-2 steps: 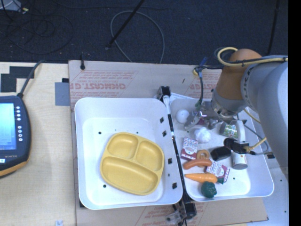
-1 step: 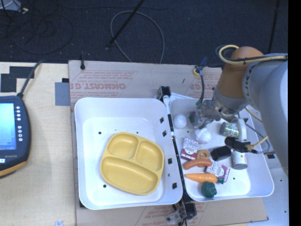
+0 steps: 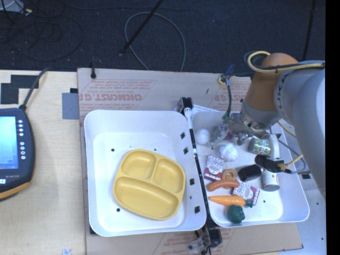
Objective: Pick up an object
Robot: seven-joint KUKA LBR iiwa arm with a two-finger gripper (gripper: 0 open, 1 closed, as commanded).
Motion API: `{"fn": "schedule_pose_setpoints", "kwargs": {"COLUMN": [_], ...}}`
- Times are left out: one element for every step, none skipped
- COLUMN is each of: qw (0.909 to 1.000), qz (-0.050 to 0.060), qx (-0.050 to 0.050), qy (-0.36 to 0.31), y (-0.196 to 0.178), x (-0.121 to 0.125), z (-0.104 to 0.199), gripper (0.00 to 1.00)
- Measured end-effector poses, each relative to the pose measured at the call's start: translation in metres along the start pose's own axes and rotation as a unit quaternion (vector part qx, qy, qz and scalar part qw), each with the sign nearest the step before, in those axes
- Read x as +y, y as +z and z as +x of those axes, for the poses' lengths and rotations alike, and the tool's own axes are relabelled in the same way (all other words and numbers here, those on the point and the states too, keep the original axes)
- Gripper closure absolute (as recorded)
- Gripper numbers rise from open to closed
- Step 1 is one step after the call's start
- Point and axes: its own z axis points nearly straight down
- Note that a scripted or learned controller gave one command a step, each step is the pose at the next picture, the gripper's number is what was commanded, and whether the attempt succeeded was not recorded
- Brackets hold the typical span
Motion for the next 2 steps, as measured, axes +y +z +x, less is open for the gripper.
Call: {"fn": "schedule_pose_setpoints", "kwargs": {"qw": [1.0,1.0], "qz": [-0.002,-0.001], "qx": [0.0,0.0], "qy": [0.001,0.001], "y": [0.0086,0.0084], "x": [0.0001,0.0], "z": [0.0176,0.0175], "gripper": [0.0,0.0]}}
